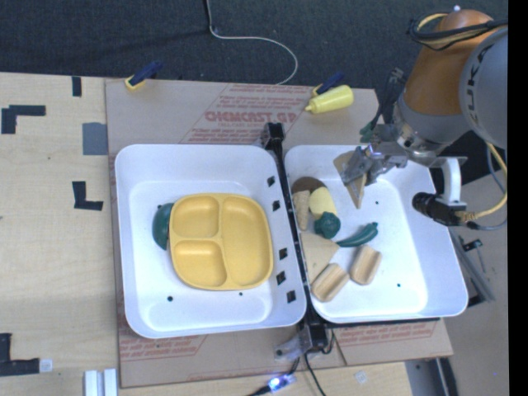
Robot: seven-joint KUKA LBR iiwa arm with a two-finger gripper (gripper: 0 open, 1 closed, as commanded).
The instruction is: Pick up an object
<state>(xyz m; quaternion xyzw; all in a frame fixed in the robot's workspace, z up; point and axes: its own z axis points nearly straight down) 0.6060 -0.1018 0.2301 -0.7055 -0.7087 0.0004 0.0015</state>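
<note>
The end effector (360,180) hangs over the right bin (429,291), toward its 11 o'clock corner, and nothing shows between its fingers; whether they are spread or pressed together I cannot tell from this slant. The likeliest risk is a miss: the toy food lies packed together, so closing fingers could nudge one piece aside or catch two at once. The nearest candidate, a pale yellow rounded piece (322,199), sits at 7 o'clock from the end effector, touching a dark green lump (327,224). A green pepper (358,235) lies at 6 o'clock, with two tan bread-like pieces (348,272) beyond. A yellow divided plate (221,241) fills the left bin (136,299).
</note>
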